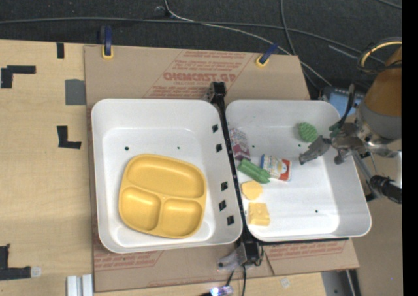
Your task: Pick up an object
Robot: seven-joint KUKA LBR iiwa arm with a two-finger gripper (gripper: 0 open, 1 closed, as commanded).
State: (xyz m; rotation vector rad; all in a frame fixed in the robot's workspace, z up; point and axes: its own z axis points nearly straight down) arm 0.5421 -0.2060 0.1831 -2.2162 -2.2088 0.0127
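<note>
Camera view, hand [325,152] open over right bin [326,213]

Two white bins, left bin [108,177] and right bin [349,219], sit side by side on a brown cardboard sheet [196,72]. Blue-and-yellow clamps [106,48] pin the sheet's far edge, and black cables [196,20] run across the dark far surface.

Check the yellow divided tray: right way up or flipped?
Right way up. The yellow tray lies flat in the left bin, its three hollow compartments facing the camera, with nothing in them.
</note>
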